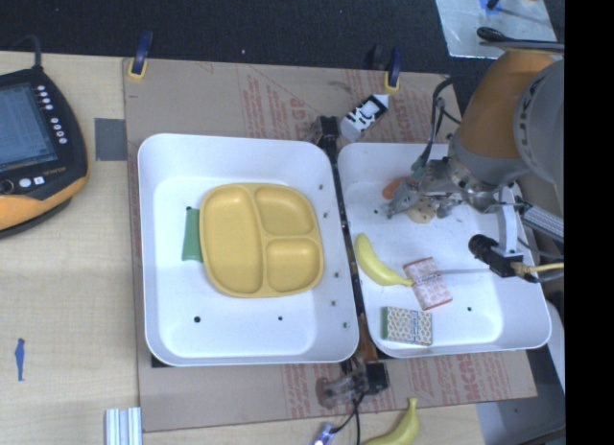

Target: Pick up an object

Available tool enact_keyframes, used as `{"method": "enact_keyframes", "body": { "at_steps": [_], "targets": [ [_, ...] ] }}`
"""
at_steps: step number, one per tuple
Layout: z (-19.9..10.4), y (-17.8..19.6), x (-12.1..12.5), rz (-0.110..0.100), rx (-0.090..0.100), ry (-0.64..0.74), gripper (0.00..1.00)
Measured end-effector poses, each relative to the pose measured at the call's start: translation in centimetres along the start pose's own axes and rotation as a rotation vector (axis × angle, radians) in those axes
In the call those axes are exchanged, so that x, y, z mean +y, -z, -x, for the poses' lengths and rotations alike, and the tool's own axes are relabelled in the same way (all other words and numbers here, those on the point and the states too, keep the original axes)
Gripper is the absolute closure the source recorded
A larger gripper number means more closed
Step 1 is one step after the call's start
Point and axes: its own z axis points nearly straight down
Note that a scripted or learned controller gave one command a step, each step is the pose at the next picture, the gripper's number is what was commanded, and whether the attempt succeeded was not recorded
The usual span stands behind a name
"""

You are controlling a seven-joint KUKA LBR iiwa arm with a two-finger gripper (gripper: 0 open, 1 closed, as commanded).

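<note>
- Grey two-finger gripper (419, 199) low in upper part of right white bin (499, 333), over a small orange and tan object (395, 188); grip state impossible to tell.
- Yellow banana (376, 263) at frame centre-right, beside pink-and-white packet (428, 283) and green patterned packet (408, 326).
- Yellow compartment tray (261, 238) in left white bin (168, 333).

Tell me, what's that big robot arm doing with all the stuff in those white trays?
The grey and orange arm has reached into the right tray and its claw is down near the back, by some small things. It is trying to pick one up. A banana and two small packets lie in that tray. The left tray holds a yellow divided plate.
</note>
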Motion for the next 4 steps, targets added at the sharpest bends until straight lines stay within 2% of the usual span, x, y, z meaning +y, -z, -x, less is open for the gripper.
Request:
{"method": "enact_keyframes", "body": {
  "at_steps": [1, 2, 3, 4],
  "targets": [
    [5.6, 0.9, 4.0, 0.004, 0.000, -0.002, 0.00],
    [-2.5, -1.3, -2.3, -0.001, 0.000, 0.002, 0.00],
    [1.7, -1.8, 4.4, 0.002, 0.001, 0.000, 0.00],
    [3.4, 8.6, 4.4, 0.004, 0.000, -0.001, 0.00]
  ]
}}
